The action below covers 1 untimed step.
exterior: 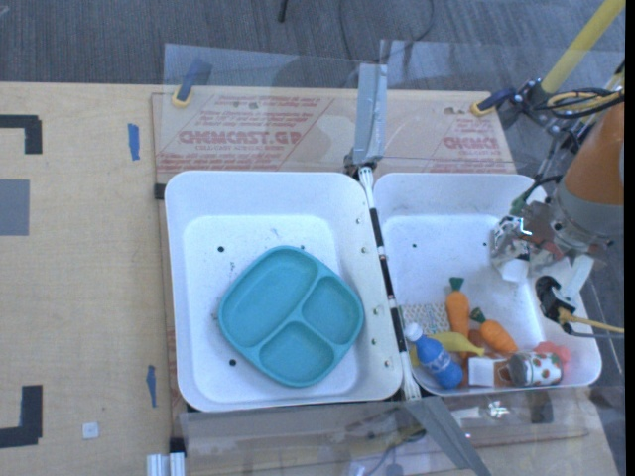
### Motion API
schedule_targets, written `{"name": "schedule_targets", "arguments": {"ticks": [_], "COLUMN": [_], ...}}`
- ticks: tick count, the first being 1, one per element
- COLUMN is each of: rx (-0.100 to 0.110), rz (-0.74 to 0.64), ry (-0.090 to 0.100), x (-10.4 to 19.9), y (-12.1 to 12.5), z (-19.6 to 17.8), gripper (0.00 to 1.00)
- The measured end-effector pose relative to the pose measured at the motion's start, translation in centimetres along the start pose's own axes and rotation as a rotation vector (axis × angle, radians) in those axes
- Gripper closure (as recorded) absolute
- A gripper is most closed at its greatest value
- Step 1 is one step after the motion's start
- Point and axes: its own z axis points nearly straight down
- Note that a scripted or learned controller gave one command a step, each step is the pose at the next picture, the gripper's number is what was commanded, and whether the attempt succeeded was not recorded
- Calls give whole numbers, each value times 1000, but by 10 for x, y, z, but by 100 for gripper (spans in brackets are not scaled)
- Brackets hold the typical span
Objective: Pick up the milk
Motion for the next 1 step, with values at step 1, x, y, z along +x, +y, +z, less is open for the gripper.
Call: {"name": "schedule_targets", "arguments": {"ticks": [1], "rx": [-4], "rz": [-146], "ry": [-5], "x": [34], "y": [-26], "z": [-75], "gripper": [100]}}
